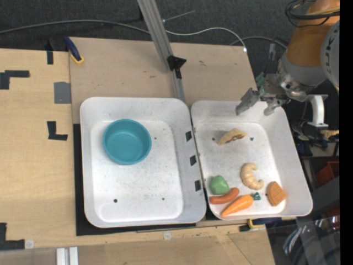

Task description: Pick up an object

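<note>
Six toy foods lie in the right bin [292, 148]. Nearest below the gripper [256, 104], whose fingers stand apart and empty: sandwich wedge [231, 137], likely light, stiff plastic; take it across its narrow sides. Croissant [251, 175] farther.

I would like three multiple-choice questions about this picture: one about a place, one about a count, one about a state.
1. Where is the round teal plastic bowl?
A. left white bin
B. right white bin
C. on the bench

2. How many toy foods lie in the right white bin?
A. three
B. four
C. six

3. What is between the fingers of the gripper?
A. the orange toy carrot
B. nothing
C. the teal bowl

Answers: 1 A, the bowl sits inside the left bin. 2 C, six pieces can be counted there. 3 B, the open fingers hang over the bin's far rim.
</note>
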`<state>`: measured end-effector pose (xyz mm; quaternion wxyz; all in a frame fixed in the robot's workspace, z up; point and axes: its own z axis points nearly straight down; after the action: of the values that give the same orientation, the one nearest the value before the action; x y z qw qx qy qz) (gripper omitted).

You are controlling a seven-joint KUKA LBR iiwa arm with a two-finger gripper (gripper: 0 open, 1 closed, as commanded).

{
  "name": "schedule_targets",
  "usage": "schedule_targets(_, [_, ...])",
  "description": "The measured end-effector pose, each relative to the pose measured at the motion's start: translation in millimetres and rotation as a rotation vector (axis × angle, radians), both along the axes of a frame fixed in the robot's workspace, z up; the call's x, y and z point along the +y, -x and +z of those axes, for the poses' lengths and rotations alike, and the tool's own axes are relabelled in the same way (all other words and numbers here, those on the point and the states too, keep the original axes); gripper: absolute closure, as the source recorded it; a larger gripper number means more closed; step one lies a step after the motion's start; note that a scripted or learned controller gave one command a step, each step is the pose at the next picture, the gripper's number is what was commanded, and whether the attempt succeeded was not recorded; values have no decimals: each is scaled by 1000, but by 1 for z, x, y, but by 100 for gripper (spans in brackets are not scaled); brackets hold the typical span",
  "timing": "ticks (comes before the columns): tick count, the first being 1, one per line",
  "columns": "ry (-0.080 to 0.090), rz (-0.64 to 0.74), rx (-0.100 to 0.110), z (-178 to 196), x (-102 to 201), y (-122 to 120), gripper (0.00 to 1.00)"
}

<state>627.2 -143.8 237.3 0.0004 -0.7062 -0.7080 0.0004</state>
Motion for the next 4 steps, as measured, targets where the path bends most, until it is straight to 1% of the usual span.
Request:
schedule_targets(1, [0, 0, 0, 0, 0, 0, 0])
schedule_targets(2, [0, 0, 5, -47, 7, -3, 0])
schedule_targets(3, [0, 0, 7, -111, 9, -4, 0])
schedule_targets(4, [3, 0, -4, -148, 10, -5, 0])
